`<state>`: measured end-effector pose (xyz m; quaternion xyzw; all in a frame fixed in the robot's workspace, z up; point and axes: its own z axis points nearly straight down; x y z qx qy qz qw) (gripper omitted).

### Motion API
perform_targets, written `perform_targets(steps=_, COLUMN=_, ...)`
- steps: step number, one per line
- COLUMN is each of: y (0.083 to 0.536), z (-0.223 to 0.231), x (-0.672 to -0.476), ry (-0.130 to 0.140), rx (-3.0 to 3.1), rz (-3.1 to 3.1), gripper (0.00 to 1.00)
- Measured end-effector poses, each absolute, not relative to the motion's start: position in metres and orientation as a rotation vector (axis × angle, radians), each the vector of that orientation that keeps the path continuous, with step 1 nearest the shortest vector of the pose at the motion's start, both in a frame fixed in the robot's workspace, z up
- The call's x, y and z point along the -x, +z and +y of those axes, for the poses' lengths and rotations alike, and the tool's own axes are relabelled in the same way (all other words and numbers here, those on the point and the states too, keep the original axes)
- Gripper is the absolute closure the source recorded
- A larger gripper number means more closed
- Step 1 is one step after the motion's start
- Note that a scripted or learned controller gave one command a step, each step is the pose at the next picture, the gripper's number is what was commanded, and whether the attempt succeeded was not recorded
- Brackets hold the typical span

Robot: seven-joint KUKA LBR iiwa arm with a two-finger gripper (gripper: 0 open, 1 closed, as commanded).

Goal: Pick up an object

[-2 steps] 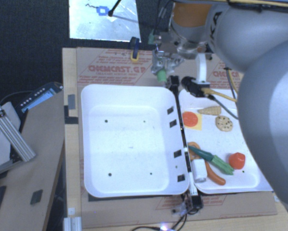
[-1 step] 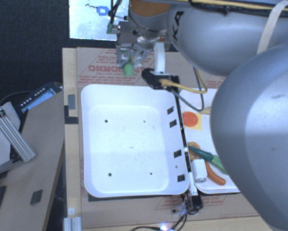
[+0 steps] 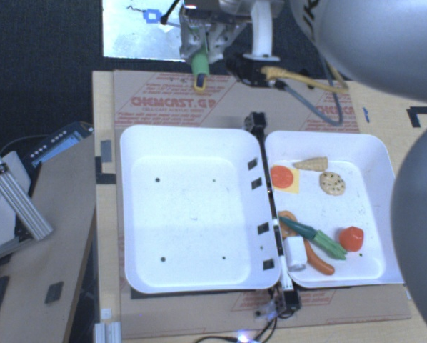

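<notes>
While the arm (image 3: pixel 363 27) hangs across the top right as a big blurred grey mass, the gripper (image 3: pixel 199 54) sits high over the far edge of the cardboard sheet (image 3: pixel 171 100), well apart from both bins. A small green and yellow piece (image 3: pixel 199 68) shows just under it. I cannot tell whether the pincer is spread or pressed together, nor whether that piece is pinched or only lies behind it. The left bin (image 3: pixel 138 213) shows a broad white floor with a few dark dots, raised rims all round, and the widest room to move. The right bin (image 3: pixel 374 156) touches it along a seam set with black clips (image 3: pixel 259 184). Its right rim is cut off by a second out-of-focus grey bulk of the arm. A yellow cable (image 3: pixel 299 79) and a grey cable (image 3: pixel 320 113) trail over the sheet toward that bin's far rim. All candidates for picking lie in the right bin. At the far end are a tan wedge (image 3: pixel 310 164), a speckled cookie (image 3: pixel 332 184), and a red disc (image 3: pixel 281 176) resting on a yellow square (image 3: pixel 292 186). Nearer me a green stick (image 3: pixel 320 239) lies across an orange sausage shape (image 3: pixel 319 261), with a white block (image 3: pixel 295 253) just beside them against the seam and a red lump (image 3: pixel 351 239) off to the right. What these small things really are is too soft to read.
</notes>
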<state>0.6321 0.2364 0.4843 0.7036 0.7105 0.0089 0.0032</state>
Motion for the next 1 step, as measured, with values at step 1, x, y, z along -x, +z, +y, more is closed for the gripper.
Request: perform_targets(steps=1, y=0.5093, z=0.2338, x=-0.6698, ry=0.010, rx=-2.212, rz=2.225, gripper=1.00)
